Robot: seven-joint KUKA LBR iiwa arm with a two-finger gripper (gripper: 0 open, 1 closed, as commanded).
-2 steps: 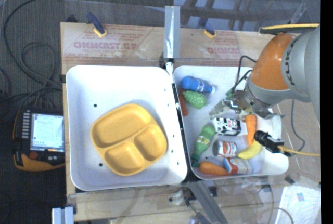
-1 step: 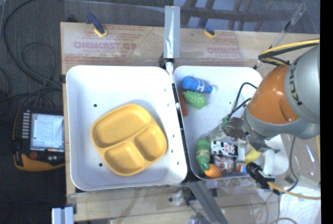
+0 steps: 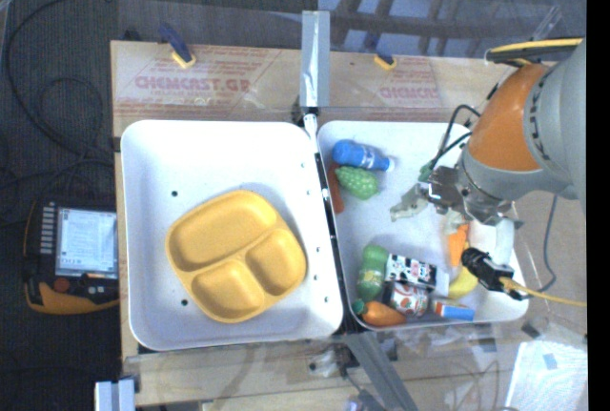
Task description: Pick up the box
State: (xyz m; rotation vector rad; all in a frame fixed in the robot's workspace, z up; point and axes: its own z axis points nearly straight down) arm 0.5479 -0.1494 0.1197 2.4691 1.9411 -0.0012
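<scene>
The box [image 3: 412, 272] is a small white carton with black and red print. It lies flat near the front of the right bin [image 3: 419, 137], among other items. My gripper [image 3: 416, 201] hangs over the middle of the right bin, behind the box and well apart from it. The grey arm with its orange band [image 3: 505, 128] comes in from the right. I see nothing held in the gripper.
Around the box lie a green item [image 3: 372, 268], a carrot [image 3: 383, 313], a red can [image 3: 410, 302], a blue-tipped marker [image 3: 456, 311] and a yellow banana [image 3: 463, 283]. A blue bottle [image 3: 360, 155] and a green fruit [image 3: 358, 181] sit at the back. The left bin holds a yellow divided plate [image 3: 238, 253].
</scene>
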